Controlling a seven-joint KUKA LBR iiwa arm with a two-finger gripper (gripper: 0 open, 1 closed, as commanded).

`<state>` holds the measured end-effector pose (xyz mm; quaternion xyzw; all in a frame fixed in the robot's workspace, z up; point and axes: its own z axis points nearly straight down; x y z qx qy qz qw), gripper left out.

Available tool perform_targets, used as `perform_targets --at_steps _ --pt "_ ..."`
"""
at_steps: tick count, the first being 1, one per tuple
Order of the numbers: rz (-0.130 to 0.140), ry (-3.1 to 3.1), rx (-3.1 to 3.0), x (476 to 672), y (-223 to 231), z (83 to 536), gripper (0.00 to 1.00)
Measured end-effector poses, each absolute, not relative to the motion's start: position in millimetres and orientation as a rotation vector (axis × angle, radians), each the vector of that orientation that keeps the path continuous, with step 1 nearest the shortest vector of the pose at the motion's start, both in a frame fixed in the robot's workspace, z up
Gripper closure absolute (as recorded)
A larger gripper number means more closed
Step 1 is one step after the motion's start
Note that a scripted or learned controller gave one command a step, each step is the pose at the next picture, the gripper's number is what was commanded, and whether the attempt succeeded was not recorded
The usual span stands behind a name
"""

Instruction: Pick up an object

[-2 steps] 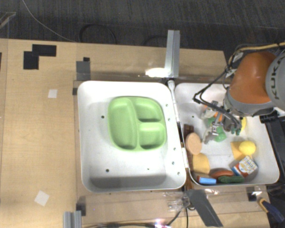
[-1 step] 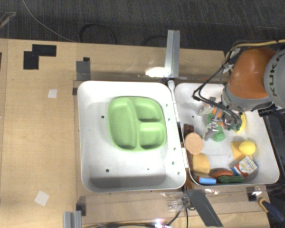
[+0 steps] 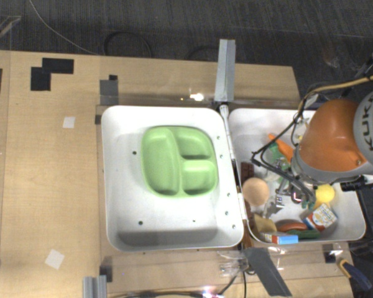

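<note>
My gripper [image 3: 285, 193] hangs low over the middle of the right bin [image 3: 248, 126], below the arm's orange band [image 3: 331, 135]. Just to its left lies a tan egg-shaped ball [image 3: 255, 191]. A yellow lemon-like piece [image 3: 324, 194] sits to its right, with a small printed carton [image 3: 324, 216] below that. An orange carrot-like piece [image 3: 282, 148] pokes out at the arm's upper left. A brown-red sausage shape [image 3: 288, 225], a green stick [image 3: 308, 233] and a small blue piece [image 3: 287, 239] lie along the bin's near wall. The arm hides the bin's right part.
The left bin [image 3: 121, 228] holds a light green divided plate [image 3: 177, 160] near its middle. A grey metal post [image 3: 225, 73] stands at the back between the bins. Black cables [image 3: 280, 143] loop off the wrist over the right bin.
</note>
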<state>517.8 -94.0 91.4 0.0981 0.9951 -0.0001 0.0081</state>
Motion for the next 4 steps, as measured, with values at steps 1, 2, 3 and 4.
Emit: perform_targets --at_steps 1,2,3,4 --pt "-0.001 3.128 0.079 613.9 -109 89 0.0" --pt "0.001 3.11 0.317 559.7 -108 90 0.0" --pt "-0.001 3.125 0.116 614.5 -122 89 0.0" --pt "-0.003 3.109 0.108 619.3 -120 105 1.0"
